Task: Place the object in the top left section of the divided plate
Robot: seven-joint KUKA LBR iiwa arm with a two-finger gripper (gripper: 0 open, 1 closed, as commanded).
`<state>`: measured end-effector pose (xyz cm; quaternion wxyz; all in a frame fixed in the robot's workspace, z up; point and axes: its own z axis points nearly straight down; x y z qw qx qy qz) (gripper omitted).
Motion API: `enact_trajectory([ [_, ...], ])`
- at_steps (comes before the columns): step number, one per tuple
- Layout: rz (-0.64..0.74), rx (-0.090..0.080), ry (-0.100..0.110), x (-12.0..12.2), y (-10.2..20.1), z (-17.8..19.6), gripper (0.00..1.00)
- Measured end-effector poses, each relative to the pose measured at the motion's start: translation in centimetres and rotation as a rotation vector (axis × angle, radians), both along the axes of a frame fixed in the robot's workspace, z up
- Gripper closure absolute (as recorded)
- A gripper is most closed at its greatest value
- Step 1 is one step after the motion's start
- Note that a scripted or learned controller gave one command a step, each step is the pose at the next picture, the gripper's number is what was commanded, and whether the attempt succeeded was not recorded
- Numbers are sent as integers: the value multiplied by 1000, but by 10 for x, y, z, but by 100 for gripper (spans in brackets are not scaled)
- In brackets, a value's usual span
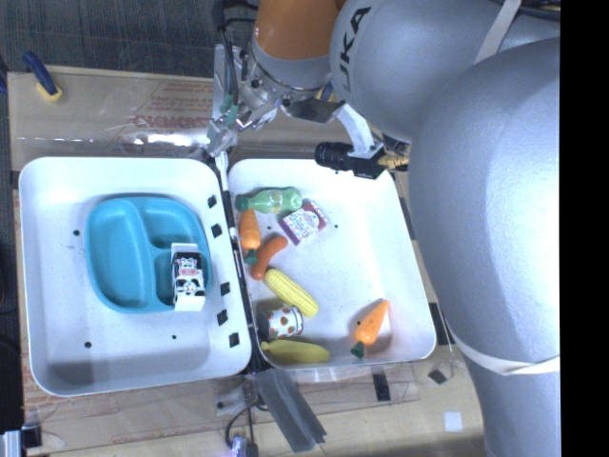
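A blue divided plate [119,255] lies in the left bin [57,350]. A small white carton with a black cow print [188,276] sits on the plate's lower right section and reaches over its rim. My gripper [225,127] hangs above the back end of the wall between the two bins, well behind the plate and the carton. Nothing is visible in it. The large grey arm with its orange band [295,12] comes in from the upper right.
The right bin [404,255] holds a green bottle [269,200], a red and white packet [304,224], two carrots [248,228] [371,324], an orange sausage [267,255], a corn cob [290,291], a small can [284,323] and a banana [297,352].
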<state>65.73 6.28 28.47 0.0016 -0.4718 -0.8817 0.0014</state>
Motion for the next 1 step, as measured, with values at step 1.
enact_trajectory([
  [1, 8, -1, 5, 1, 3, 7, 100],
])
